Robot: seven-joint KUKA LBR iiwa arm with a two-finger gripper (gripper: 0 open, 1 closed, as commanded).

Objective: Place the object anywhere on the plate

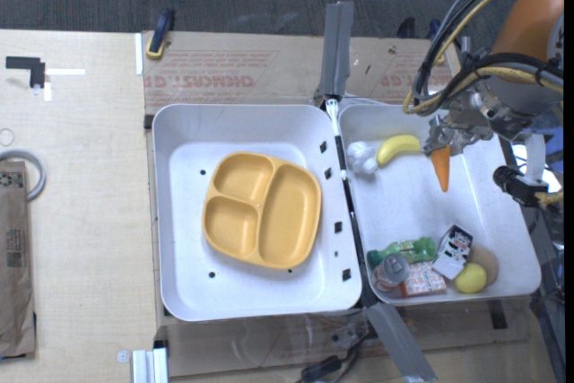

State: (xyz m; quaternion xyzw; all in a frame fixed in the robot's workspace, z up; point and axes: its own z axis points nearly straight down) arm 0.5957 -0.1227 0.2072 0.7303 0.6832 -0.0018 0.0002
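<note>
Orange carrot hangs point-down from the tool, top end pinched between the fingers, so the tool is closed on it, and the carrot looks lifted clear of the right bin floor, though height is hard to judge from this slant. It sits over the upper part of that bin, well apart from the plate. The plate, yellow with three compartments, lies in the middle of the left bin, nothing on it. Judgement: pick looks done, carry and release both left; the carrot has not yet crossed the divider between the bins toward the plate. On the far side from the plate, just past the divider: a banana right beside the carrot, a small white item next to it. Further from the plate, in the right bin's near corner, a heap: green packet, small white carton, lemon, other bits too jumbled to name. Arm comes in from beyond the right bin.
</note>
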